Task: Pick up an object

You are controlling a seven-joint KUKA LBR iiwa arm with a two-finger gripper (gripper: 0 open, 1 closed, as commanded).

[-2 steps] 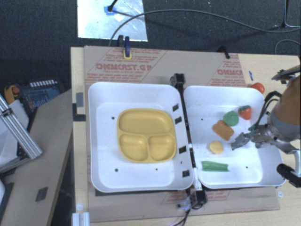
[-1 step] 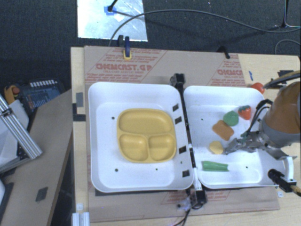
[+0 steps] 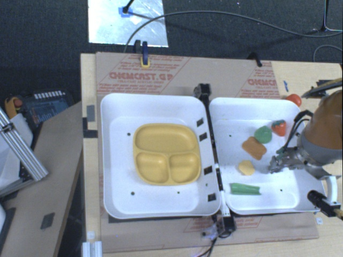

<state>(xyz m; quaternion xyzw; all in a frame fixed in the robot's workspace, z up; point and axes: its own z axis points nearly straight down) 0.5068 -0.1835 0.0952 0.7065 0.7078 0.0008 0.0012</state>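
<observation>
The right bin [image 3: 236,108] holds several toy foods. A brown bread-like piece [image 3: 254,147] lies near its middle, with a green round piece [image 3: 263,134] and a red-orange piece [image 3: 278,127] behind it. A small yellow piece [image 3: 246,168] and a long green piece [image 3: 245,188] lie toward the front. My gripper [image 3: 275,164] hangs low over the bin floor, right of the yellow piece and just below the bread-like piece. It touches none of them. I see nothing in its grasp.
The left bin [image 3: 118,111] bears a yellow divided plate [image 3: 165,153]. The grey arm with its orange band [image 3: 327,127] covers the right bin's right side. A red-orange ball [image 3: 293,99] lies outside the bin at the back right. Cables run across the dark floor behind.
</observation>
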